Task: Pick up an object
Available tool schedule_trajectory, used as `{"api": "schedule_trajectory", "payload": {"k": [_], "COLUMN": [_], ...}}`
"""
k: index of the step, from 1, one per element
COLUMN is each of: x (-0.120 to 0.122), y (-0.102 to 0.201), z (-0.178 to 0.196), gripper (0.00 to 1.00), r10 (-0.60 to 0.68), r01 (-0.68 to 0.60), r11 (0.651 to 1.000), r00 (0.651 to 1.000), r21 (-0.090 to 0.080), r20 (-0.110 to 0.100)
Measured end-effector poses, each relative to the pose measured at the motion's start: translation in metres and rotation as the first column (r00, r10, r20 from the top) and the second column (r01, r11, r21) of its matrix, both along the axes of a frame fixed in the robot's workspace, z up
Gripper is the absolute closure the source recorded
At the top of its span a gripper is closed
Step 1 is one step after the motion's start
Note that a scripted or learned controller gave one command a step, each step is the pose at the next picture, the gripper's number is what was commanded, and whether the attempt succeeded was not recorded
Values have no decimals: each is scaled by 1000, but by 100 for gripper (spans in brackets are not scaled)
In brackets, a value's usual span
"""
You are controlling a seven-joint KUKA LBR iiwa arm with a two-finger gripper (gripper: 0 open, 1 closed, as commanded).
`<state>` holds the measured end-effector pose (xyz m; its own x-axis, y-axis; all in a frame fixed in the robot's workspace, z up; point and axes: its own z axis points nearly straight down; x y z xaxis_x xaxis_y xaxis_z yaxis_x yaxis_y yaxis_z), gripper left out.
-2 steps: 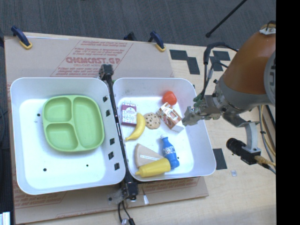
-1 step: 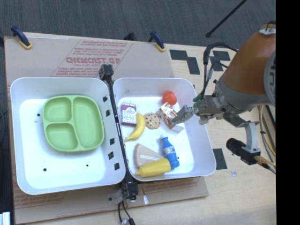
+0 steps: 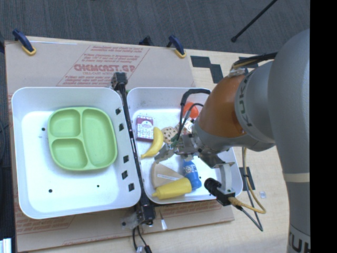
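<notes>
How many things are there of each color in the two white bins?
Green: 1, the plate
Yellow: 2, the banana and the bottle
Blue: 1, the small bottle
Dark red: 1, the box
Tan: 1, the wedge
Speckled: 1, the cookie
Total: 7

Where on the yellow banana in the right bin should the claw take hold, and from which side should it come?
Grip the banana across its middle, coming from above. It lies flat and curved, running from upper right to lower left, with its narrow width exposed there. The maroon box sits close at its upper end, so a mid-body grip probably leaves more room.
</notes>
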<state>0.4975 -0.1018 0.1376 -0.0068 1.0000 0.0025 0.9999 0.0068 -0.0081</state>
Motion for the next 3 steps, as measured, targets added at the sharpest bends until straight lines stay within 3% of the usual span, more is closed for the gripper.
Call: {"api": "schedule_trajectory", "payload": {"k": [1,2,3], "x": [-19,-18,33], "y": [-31,-30,-37], "z": [-43,-33,150], "gripper": [0,100,100], "r10": [1,9,0], "r01": [-1,-9,0], "r11": [1000,1000,1000], "r00": [1000,1000,1000], "r21": [1,2,-5], "r20": [9,10,13]}}
